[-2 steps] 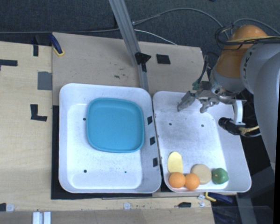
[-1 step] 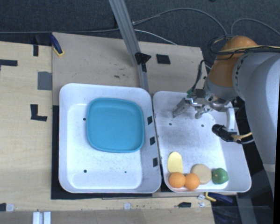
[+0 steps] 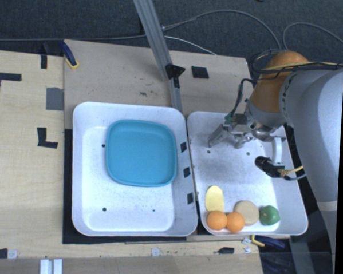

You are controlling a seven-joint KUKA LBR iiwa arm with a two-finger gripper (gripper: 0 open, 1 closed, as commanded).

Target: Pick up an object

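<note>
Several small items lie along the near edge of the right bin [image 3: 238, 171]: a pale yellow piece [image 3: 215, 197], two orange balls [image 3: 216, 220] [image 3: 235, 221], a beige round piece [image 3: 247, 210] and a green one [image 3: 269, 214]. My gripper [image 3: 228, 140] hangs over the far part of this bin, well behind those items. Its two fingers stand spread apart, open, with nothing between them. The grey arm with its orange band [image 3: 271, 87] comes in from the right.
The left bin [image 3: 89, 175] holds a blue square plate [image 3: 141, 152]. A slanted metal pole [image 3: 159, 41] rises behind the bins. A black cable end [image 3: 270, 166] hangs from the wrist over the right bin's right side.
</note>
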